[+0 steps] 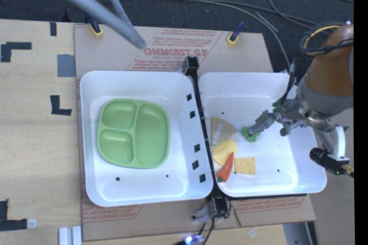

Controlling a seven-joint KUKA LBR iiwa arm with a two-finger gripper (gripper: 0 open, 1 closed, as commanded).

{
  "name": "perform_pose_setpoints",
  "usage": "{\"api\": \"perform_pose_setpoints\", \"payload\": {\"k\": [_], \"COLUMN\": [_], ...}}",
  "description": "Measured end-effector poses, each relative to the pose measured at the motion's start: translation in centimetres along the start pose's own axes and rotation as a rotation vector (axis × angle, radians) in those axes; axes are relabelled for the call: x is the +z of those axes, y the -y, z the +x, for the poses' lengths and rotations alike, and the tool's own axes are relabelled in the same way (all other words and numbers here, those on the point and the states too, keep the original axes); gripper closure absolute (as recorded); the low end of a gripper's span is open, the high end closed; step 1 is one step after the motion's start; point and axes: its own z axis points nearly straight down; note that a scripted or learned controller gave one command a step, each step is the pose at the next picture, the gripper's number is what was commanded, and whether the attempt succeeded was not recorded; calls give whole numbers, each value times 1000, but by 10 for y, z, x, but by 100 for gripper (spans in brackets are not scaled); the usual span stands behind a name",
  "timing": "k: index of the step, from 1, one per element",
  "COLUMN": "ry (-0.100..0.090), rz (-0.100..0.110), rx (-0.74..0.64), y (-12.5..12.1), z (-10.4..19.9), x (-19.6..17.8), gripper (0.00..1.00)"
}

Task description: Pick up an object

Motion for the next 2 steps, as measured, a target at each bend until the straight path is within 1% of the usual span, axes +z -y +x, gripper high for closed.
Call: {"api": "perform_pose_setpoints", "payload": {"k": [1, 2], "ry": [2, 2], "rz": [-12, -9], "rx": [-4, -3], "y": [-3, -7], "z": [0, 10], "x": [-6, 46], "gripper": [0, 0]}}
